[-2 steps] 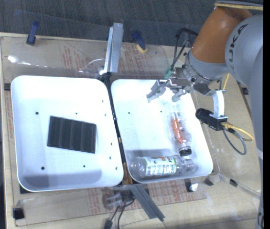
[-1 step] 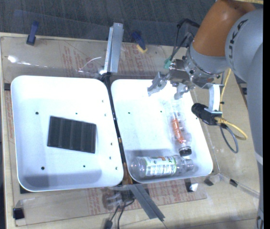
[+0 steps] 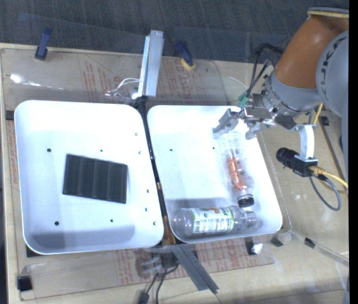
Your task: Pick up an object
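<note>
Clear bottle [image 3: 215,221] lying at bin rim | fingers [image 3: 222,125] blurred, grip unclear

Even, fairly bright overhead light, soft shadows inside the white bins [image 3: 77,116], slightly soft focus throughout.

The arm [image 3: 318,49] is cut off, seemingly past the wrist.

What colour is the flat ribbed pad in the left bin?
Dark grey to black, seen in the camera view: the ribbed pad lies flat.
</note>
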Controlling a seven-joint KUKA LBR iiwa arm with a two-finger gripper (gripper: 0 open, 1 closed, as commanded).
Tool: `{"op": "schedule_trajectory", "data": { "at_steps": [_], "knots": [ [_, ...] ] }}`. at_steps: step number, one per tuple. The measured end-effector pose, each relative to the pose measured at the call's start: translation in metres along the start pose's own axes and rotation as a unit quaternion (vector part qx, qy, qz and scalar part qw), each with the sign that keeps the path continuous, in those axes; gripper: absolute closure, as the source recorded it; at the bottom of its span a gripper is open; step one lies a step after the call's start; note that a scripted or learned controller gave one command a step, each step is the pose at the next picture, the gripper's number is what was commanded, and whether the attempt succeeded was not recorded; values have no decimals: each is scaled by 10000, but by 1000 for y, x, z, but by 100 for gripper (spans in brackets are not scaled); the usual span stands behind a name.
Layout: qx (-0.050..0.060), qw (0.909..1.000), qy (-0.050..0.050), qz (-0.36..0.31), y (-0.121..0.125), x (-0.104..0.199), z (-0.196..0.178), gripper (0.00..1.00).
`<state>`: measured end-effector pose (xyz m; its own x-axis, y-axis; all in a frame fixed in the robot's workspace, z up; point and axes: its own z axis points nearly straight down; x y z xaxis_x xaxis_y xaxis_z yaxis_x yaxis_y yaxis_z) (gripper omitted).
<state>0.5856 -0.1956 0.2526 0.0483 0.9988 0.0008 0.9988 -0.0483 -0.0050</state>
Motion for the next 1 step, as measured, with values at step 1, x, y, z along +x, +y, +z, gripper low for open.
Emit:
{"op": "schedule_trajectory", "data": {
  "at_steps": [1],
  "knots": [
    [12, 10000, 4, -19, 0, 0, -10, 100]
  ]
}}
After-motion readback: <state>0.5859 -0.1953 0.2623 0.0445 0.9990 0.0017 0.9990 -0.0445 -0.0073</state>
